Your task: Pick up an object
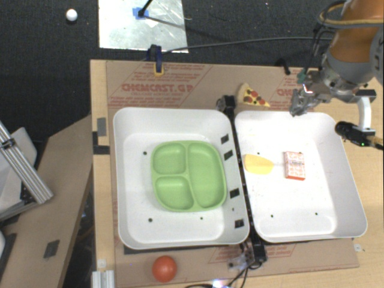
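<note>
In the right bin lie a yellow wedge-shaped piece near its left wall and a small orange patterned box just right of it. My gripper hangs over the bin's far rim, up and right of the orange box and well apart from both things. I see nothing between its fingers. The left bin holds a green divided tray.
A toy pizza slice lies on the cardboard behind the bins. A red-orange ball rests in front of the left bin. A blue clamp and a foil sheet sit at the back left.
</note>
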### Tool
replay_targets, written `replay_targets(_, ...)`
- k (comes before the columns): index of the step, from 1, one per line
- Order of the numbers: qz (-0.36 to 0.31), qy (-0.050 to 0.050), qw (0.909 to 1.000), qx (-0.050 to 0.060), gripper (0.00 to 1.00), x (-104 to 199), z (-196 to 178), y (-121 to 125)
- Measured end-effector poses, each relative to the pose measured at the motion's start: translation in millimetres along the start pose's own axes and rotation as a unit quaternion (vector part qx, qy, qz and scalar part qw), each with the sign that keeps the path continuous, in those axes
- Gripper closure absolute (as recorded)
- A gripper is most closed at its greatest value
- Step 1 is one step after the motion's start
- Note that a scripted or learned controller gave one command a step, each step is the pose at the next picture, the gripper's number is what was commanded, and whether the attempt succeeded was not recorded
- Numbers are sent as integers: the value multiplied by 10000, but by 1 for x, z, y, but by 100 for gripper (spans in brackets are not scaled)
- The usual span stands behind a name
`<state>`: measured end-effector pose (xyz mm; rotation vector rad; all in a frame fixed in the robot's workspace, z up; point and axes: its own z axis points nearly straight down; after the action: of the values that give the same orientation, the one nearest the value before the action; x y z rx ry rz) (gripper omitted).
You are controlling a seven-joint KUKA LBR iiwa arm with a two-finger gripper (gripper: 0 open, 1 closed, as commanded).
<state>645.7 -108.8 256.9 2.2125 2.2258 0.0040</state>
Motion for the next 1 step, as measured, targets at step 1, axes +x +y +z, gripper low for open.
replay_targets(1,-18,13,10000,15,100,61,4,-16)
